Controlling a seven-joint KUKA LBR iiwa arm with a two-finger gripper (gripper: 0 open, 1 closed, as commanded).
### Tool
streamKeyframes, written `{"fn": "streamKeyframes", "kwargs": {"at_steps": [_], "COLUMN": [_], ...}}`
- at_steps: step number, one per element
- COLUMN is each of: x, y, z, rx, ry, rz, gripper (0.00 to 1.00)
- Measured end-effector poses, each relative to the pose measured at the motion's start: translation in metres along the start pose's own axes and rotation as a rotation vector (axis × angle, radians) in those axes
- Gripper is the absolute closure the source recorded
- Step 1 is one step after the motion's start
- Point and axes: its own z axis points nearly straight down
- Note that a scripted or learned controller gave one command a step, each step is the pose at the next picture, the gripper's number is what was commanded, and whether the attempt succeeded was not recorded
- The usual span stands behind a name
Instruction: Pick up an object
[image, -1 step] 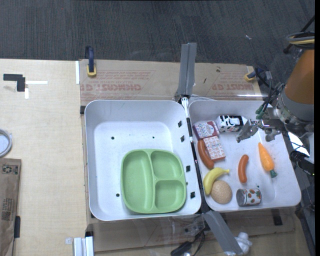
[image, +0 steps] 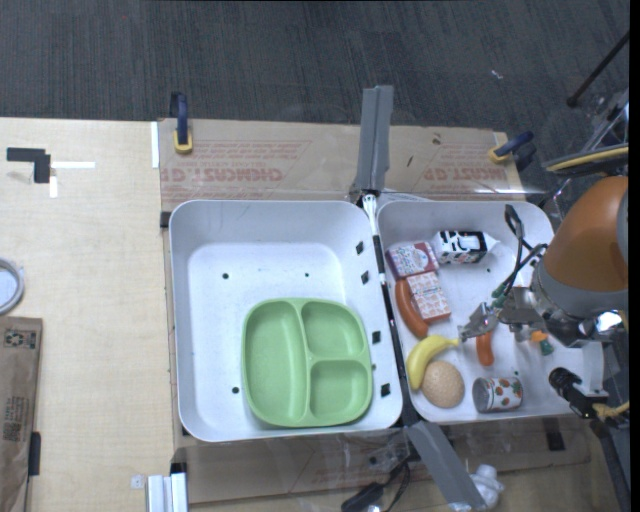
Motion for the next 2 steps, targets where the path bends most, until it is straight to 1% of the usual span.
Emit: {"fn": "streamKeyframes", "kwargs": {"at_steps": [1,2], "x": [0.0,0.024], "y": [0.0,0.009], "z": [-0.009,-0.109], "rx": [0.001,-0.001], "ry": [0.0,-0.002], "rz": [0.003,0.113], "gripper": [1.0,1.0]}}
